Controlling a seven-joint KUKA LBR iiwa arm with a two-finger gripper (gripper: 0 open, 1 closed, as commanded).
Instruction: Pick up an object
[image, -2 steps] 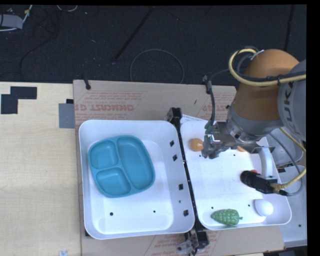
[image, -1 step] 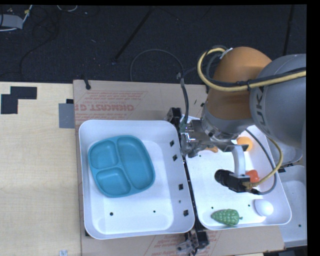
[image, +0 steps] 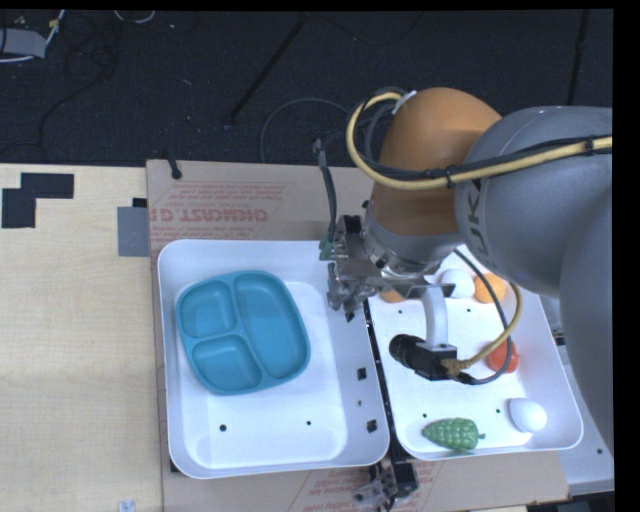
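Note:
The grey arm with its orange band comes in from the right and covers much of the right bin (image: 560, 420). Its gripper (image: 345, 285) hangs at the far end of the ridge between the two bins, beside the blue plate's right edge. I see nothing held in it. In the right bin lie a green bumpy fruit (image: 452, 432) at the front, a white egg (image: 527, 413) at the front right, an orange piece (image: 490, 289) and a white piece (image: 457, 284) partly under the arm, and a red-orange piece (image: 506, 358) behind a cable.
A blue three-compartment plate (image: 240, 330) lies in the left bin (image: 270, 440). A black connector (image: 424, 356) on a cable hangs over the middle of the right bin. A yellow cable loops around the orange band. The bins rest on a cardboard sheet (image: 220, 205).

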